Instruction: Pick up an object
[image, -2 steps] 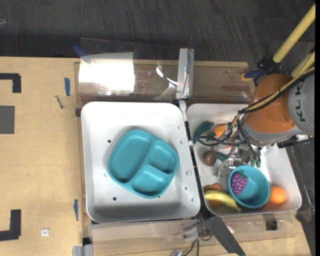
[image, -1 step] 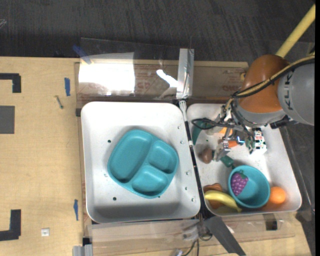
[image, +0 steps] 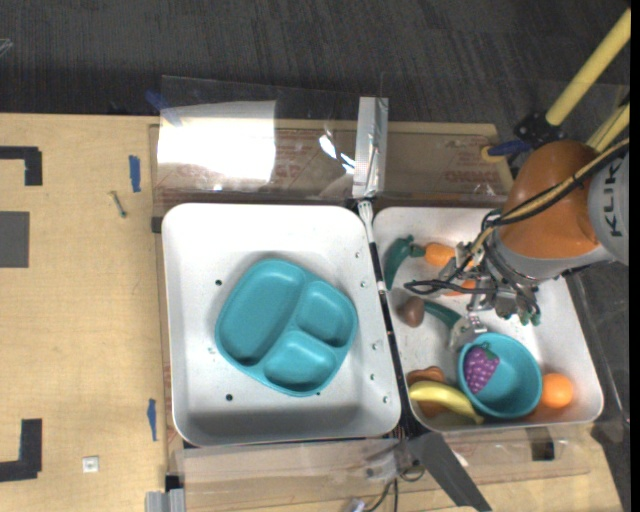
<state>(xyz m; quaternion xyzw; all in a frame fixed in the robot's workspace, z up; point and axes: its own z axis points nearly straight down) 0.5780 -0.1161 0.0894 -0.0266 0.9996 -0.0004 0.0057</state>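
I work in a robotics lab: my desk (image: 70, 300) is bare plywood marked with black tape corners (image: 25, 165), two white bins (image: 190, 240) sit fixed side by side (toy food in one), and dark carpet (image: 300, 40) lies behind.

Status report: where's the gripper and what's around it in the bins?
Gripper low in right bin, above blue bowl holding purple grapes. Nothing seen in grasp. Banana, orange crowd close.

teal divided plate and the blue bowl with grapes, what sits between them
In the camera view, the bins' adjoining walls separate the teal divided plate from the blue bowl; a banana lies against the bowl's left side.
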